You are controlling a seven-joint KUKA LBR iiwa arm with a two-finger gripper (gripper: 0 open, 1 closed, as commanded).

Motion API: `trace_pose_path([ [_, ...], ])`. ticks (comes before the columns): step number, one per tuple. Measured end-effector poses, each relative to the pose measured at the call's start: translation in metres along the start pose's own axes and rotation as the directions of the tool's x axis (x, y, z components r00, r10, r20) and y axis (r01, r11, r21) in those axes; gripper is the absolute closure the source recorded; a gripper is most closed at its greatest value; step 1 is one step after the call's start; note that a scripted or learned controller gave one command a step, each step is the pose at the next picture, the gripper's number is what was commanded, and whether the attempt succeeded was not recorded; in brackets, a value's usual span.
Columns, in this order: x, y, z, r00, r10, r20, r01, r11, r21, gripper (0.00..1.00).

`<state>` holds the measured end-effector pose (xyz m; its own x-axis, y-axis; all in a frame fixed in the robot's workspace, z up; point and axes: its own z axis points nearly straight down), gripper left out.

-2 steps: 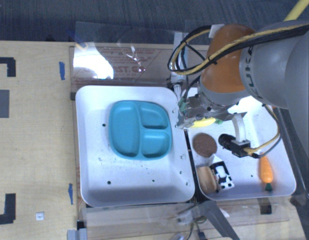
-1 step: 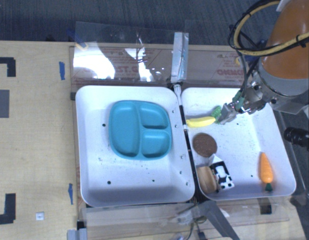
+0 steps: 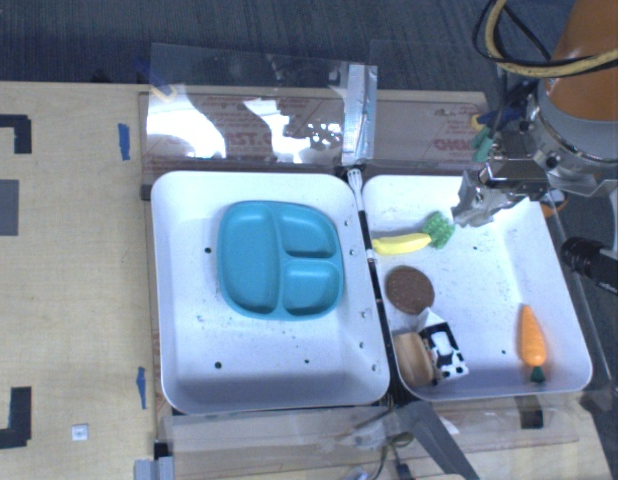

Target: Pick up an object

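White plastic bins [image 3: 189, 368] sit side by side on a pale wooden bench [image 3: 59, 298] over dark carpet [image 3: 239, 8]. The metal gripper [image 3: 472, 211] hovers in the right bin; whether its jaws are parted I cannot tell. Just left of them lies a yellow banana-shaped toy with a green tip [image 3: 409, 240].

Landmark: right bin [image 3: 549, 258]. Gripper [image 3: 472, 211] is positioned over its upper area, just beside the green-tipped yellow item [image 3: 414, 239]. Brown disc [image 3: 409, 288] lies below that item. Tan and black-white objects [image 3: 429, 354] occupy the lower left corner. Carrot [image 3: 531, 338] lies near the lower right edge. Left of the landmark, the left bin [image 3: 179, 298] contains a blue divided tray [image 3: 279, 258].
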<state>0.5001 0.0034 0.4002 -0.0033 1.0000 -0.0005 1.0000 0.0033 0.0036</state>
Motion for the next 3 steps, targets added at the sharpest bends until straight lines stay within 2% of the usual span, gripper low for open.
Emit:
trace_pose_path([
  [1, -0.004, -0.006, 0.155, 0.919, -0.393, -0.003, 0.393, 0.919, 0.005, 1.00],
  [2, 0.030, 0.054, 0.162, 0.975, -0.222, -0.001, 0.222, 0.975, 0.002, 1.00],
  [3, 0.029, 0.054, 0.162, 0.975, -0.221, -0.001, 0.221, 0.975, 0.001, 0.00],
])
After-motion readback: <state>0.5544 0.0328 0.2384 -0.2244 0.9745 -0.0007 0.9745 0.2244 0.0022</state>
